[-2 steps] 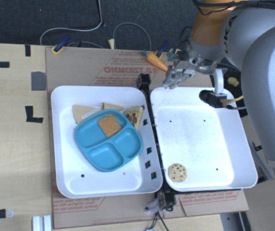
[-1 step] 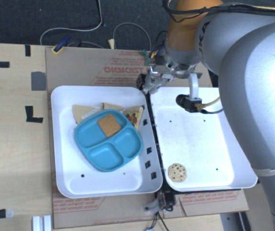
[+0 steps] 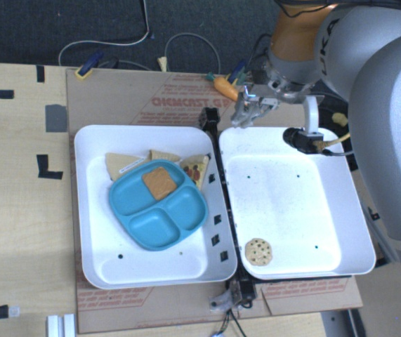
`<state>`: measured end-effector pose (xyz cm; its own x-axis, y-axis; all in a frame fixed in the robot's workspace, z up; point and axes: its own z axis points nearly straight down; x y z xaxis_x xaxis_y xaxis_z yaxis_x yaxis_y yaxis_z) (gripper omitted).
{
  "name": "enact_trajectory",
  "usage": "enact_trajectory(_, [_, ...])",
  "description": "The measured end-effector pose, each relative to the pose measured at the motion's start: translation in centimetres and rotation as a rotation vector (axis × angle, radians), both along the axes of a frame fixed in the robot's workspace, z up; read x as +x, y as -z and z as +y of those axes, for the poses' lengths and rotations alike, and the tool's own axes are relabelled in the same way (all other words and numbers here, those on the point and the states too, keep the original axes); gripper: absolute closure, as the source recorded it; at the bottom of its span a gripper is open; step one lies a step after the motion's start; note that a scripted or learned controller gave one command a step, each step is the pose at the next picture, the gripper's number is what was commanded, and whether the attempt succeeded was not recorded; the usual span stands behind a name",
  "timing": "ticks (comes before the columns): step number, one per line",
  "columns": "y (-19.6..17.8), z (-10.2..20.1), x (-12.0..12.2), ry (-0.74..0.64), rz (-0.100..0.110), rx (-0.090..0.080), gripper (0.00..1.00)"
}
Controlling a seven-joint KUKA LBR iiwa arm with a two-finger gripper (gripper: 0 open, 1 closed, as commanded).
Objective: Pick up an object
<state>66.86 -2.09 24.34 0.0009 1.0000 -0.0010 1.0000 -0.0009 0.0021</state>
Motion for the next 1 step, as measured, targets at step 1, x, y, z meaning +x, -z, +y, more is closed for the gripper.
enact_trajectory(1, [4.46, 7.56, -0.69, -0.008, 0.007, 0.002, 1.00])
